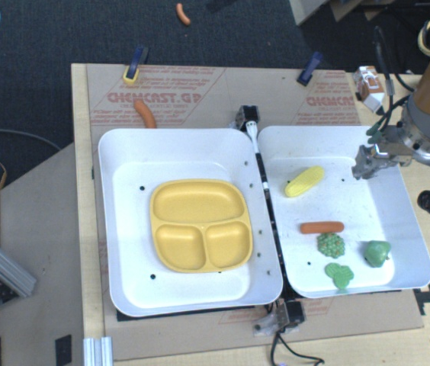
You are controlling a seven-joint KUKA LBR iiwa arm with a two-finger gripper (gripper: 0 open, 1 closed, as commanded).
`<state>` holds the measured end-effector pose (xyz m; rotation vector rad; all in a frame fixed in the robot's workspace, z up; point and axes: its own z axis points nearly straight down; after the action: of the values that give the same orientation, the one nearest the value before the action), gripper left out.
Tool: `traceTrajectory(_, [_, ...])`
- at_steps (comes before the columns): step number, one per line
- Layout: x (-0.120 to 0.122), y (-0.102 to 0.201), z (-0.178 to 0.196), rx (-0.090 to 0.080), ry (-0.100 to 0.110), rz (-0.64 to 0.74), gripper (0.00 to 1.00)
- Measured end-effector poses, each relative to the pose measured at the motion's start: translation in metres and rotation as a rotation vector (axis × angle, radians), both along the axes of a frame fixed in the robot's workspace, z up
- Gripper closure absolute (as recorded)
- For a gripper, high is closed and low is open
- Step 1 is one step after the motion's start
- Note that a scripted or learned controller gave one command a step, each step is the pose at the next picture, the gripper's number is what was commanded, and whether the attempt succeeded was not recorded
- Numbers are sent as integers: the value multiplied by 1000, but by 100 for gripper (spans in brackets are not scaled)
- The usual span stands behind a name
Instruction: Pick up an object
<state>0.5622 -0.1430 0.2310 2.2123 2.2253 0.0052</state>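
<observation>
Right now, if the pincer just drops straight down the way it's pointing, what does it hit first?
Probably bare floor of the right bin. The pincer hangs over that bin's upper right part, tips down, nothing visible beneath. The corn cob lies to its left, apart. Height above the floor is unclear from this slanted view.

Robotics lab, clamped bench (200, 90), loose cables (291, 349)

Dark carpet floor (62, 29) surrounds the cardboard-topped bench (200, 90).
</observation>
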Motion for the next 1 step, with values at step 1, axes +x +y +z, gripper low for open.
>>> traceTrajectory(1, [6,51,7,1,1,1,100])
